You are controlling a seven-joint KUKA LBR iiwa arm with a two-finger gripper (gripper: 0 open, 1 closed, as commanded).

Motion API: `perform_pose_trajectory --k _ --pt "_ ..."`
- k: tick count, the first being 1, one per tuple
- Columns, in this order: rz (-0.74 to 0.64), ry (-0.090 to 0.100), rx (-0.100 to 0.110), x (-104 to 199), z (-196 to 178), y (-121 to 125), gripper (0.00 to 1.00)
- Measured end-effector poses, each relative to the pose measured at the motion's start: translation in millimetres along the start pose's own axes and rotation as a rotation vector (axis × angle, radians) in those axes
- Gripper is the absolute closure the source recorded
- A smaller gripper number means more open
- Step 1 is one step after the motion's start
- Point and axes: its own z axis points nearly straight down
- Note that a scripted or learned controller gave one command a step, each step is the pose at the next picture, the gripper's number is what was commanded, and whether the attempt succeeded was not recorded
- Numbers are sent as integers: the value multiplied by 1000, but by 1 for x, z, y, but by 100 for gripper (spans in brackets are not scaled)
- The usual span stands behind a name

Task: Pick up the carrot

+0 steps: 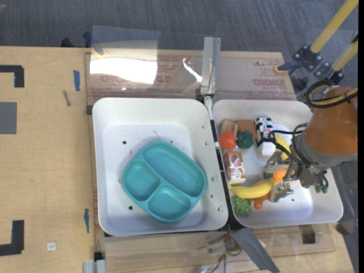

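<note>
I'm seeing the gripper [280,178] hanging over the right bin's [327,209] middle, its fingers closing around the carrot [278,176].

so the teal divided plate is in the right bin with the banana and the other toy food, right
Not quite: the camera view shows the teal divided plate alone in the left bin. The banana and the other toy food lie in the right bin.

Orange-banded grey robot arm [335,131], rounded wrist section w/ yellow and black cables looped over it. Metal-grey two-finger gripper [282,178] below, small green bits on its side.
</note>
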Motion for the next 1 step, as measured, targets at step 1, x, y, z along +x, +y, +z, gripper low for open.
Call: perform_pose_trajectory --k 1 --pt "-13 -9 -2 -18 -92 68 100"
